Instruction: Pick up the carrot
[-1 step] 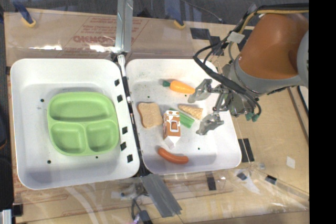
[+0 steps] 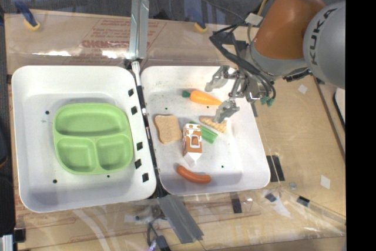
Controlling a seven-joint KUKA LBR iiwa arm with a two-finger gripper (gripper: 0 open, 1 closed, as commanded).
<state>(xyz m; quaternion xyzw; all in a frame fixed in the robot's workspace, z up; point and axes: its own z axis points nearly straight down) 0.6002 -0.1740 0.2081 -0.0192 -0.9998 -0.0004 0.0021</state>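
Observation:
An orange carrot (image 2: 202, 97) with a green stem end lies in the right bin (image 2: 252, 150), near its back. My gripper (image 2: 225, 93) hangs just right of the carrot's tip, its fingers (image 2: 228, 109) spread apart with nothing between them. One finger points toward the bin's back wall, the other down over a waffle piece (image 2: 215, 124). The grey arm with its orange band reaches in from the right.
In the right bin also lie a bread slice (image 2: 168, 129), a small carton (image 2: 192, 139), a green piece (image 2: 208, 134) and a sausage (image 2: 194, 175). The left bin (image 2: 29, 97) holds a green divided plate (image 2: 91, 138). A metal divider (image 2: 138, 26) stands between the bins.

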